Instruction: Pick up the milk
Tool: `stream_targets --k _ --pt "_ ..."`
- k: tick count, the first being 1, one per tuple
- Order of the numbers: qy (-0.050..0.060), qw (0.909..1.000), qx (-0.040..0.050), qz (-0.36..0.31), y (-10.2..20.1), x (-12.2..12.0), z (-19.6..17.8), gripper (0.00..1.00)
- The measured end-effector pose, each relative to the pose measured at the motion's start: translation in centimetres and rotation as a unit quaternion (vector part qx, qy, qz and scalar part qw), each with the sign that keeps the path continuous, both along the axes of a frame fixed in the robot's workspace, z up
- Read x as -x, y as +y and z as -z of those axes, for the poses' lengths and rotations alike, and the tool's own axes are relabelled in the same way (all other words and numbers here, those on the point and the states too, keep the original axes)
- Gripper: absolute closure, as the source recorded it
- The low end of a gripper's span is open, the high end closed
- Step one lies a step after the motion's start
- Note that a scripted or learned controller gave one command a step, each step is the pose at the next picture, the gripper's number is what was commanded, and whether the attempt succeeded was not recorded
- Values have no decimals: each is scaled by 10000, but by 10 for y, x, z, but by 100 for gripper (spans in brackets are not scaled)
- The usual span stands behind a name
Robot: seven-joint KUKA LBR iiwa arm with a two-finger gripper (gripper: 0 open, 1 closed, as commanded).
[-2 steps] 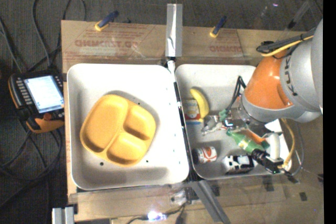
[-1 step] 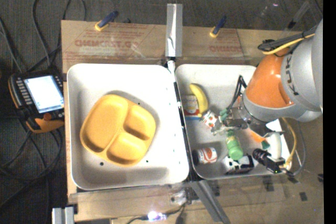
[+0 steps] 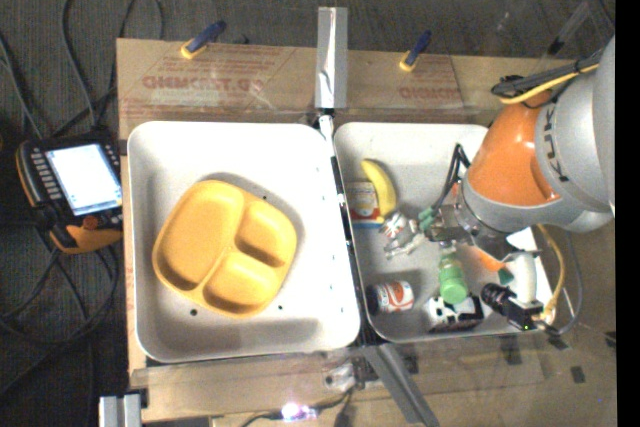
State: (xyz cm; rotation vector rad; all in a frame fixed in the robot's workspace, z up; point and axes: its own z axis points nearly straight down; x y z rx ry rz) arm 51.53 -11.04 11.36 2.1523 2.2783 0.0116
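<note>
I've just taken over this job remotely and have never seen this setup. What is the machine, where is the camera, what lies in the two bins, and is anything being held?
One camera looks down at a slant on a bench. The grey arm with an orange band reaches in from the right. Its gripper hangs over the right bin; I see nothing between its fingers. The left bin holds a yellow divided tray. The right bin holds a banana, a red and white can, a green bottle and a black-and-white carton, probably the milk.
</note>
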Motion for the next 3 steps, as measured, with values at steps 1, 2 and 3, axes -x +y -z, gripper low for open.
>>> stream_targets --k 1,2,3 --pt "17 9972 34 -751 6 -37 24 0" --pt "-9 9972 38 -750 6 -38 14 100" --pt "63 9928 8 -1199 18 -21 -69 100"
